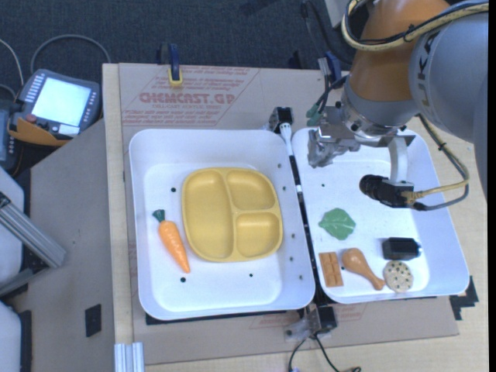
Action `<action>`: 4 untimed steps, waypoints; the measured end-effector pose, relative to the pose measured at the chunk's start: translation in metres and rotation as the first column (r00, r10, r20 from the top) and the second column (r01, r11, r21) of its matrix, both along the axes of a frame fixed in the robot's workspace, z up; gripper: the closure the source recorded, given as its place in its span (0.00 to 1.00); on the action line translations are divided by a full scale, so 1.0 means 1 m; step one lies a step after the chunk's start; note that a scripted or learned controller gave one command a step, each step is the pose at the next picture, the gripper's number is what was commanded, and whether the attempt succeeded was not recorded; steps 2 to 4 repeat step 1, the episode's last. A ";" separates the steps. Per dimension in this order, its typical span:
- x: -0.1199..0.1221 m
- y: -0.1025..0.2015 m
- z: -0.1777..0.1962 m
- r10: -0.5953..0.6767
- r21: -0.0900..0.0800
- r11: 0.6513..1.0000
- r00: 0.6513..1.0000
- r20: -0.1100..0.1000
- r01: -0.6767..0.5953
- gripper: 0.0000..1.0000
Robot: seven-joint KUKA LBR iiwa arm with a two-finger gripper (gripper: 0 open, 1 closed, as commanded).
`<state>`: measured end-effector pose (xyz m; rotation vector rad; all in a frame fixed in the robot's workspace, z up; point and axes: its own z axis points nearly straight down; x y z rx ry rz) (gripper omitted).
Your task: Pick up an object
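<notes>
Overhead, two shallow white bins sit side by side on the bench. At the centre of the left bin (147,208) lies a yellow divided plate (231,212) with three compartments, all bare. Just off the plate's eight o'clock edge lies a toy carrot (172,242), its green top toward eleven o'clock and its tip toward five o'clock, close to the plate but apart from it.

The right bin (442,208) holds the small things, gathered in its lower half. A green leaf (337,223) lies near the middle. At six o'clock from the leaf sits an orange wafer-like block (330,268) by the bin's near-left corner; just beside it, toward three o'clock, lies a toy drumstick (361,266), and past the drumstick a round speckled cookie (397,275). A small black block (401,248) rests at twelve o'clock from the cookie, very close to it.

The arm (403,45) reaches in from the two o'clock corner, its orange band uppermost. The gripper (322,155) hangs over the far-left part of the right bin, at twelve o'clock from the leaf and well apart from every object. Nothing is seen between its fingers; whether they stand wide or narrow I cannot tell. A black cylindrical piece (381,190) juts from the wrist at about four o'clock from the gripper.
</notes>
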<state>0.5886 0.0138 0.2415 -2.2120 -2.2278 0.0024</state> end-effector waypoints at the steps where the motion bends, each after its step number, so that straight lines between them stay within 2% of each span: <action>1: 0.008 0.053 -0.012 0.000 -0.001 1.000 1.000 -0.001 0.000 1.00; 4: 0.008 0.053 -0.012 0.000 -0.001 1.000 1.000 -0.001 0.000 1.00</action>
